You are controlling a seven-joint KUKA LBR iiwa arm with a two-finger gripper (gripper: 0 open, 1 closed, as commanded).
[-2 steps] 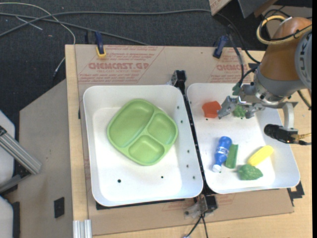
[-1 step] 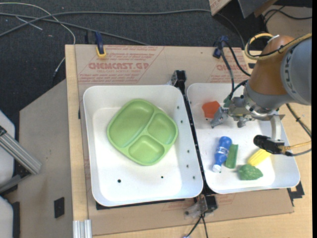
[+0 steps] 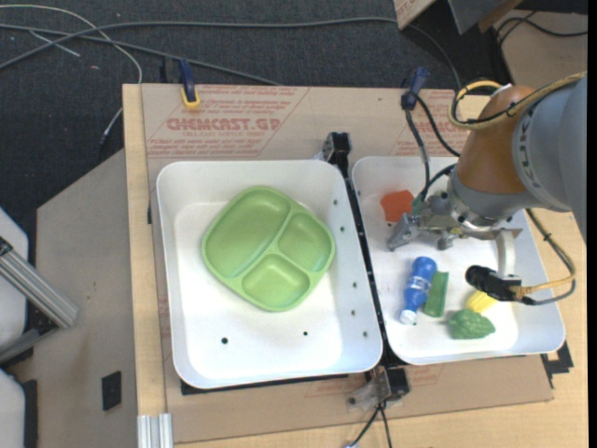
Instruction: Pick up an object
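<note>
My gripper point(image 3: 422, 238) hangs low over the right bin point(image 3: 532, 339), with its fingers spread open and nothing between them. An orange-red block point(image 3: 396, 203) lies just up and left of the left finger point(image 3: 400, 237). A blue bottle with a white cap point(image 3: 418, 287) lies just below the gripper, apart from it. A green rectangular block point(image 3: 436, 294) lies beside the bottle. Further right sit a green leafy toy point(image 3: 470, 325) and a small yellow piece point(image 3: 479, 301).
The left bin point(image 3: 187, 343) holds a light green divided plate point(image 3: 269, 247) near its middle. A black divider point(image 3: 359, 241) runs between the bins. The grey arm with its orange band point(image 3: 485, 152) covers the right bin's upper right part.
</note>
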